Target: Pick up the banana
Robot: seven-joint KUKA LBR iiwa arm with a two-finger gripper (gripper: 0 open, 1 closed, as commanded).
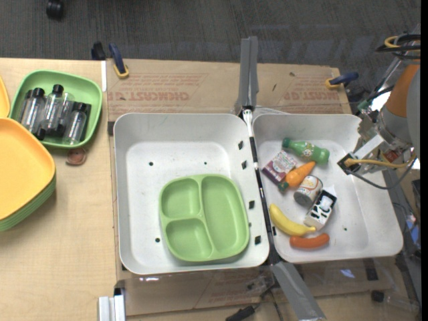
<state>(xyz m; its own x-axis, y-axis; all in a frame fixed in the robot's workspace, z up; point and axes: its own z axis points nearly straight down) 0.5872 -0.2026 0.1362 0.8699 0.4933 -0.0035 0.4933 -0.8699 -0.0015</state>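
Bench of pale wood takes up most of what I see, with a sheet of cardboard laid under two white bins. The left bin holds a green divided tray. The right bin holds a cluster of small things. The grey arm reaches in at the right, above that bin's far right corner. Its gripper hangs well apart from the cluster, and I cannot tell whether it is released or clenched. Nothing is seen in its grasp.

On the bench's left edge sits a stack of yellow plates, and behind it a green dish of dark-capped bottles.

The banana lies in the right bin near its left wall, toward the front. It sits just above an orange-red sausage shape and touches a black-and-white pack. Behind these lie a can, a carrot, a purple packet and a green bottle.
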